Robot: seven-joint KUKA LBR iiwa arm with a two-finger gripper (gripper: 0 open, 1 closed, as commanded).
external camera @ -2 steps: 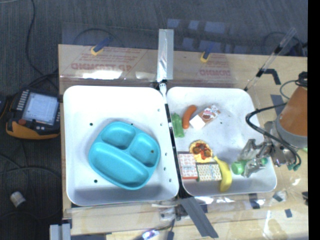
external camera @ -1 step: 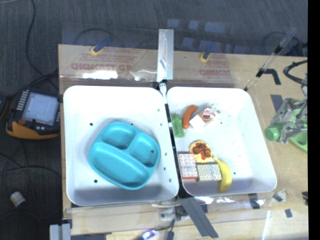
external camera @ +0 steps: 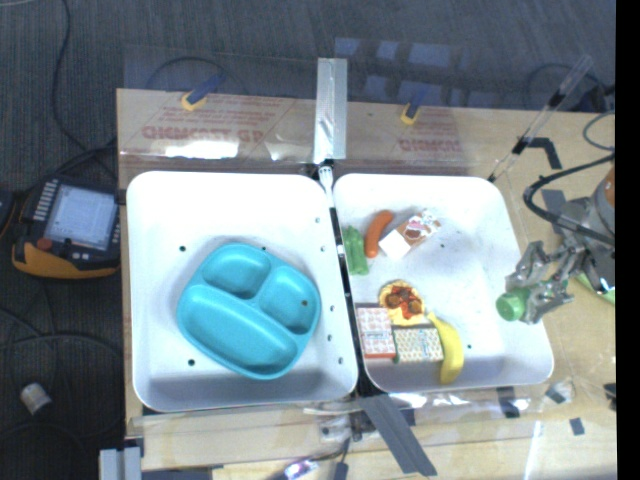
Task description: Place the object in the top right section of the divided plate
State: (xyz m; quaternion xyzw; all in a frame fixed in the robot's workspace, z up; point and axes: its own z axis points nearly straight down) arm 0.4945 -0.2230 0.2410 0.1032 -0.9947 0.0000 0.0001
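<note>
A blue divided plate [external camera: 250,310] lies in the left bin [external camera: 150,268]; its two small sections face the far side and the top right one [external camera: 292,298] holds nothing. My gripper [external camera: 524,296] hangs over the right wall of the right bin [external camera: 480,218]. It is shut on a small green round object [external camera: 510,307], which sits between the fingertips, above the bin's rim.
The right bin holds an orange sausage [external camera: 378,233], a green piece [external camera: 354,250], a white packet [external camera: 412,233], a pizza slice [external camera: 402,300], two small boxes [external camera: 398,341] and a banana [external camera: 450,348]. Cables and a tablet [external camera: 70,223] lie around the bench.
</note>
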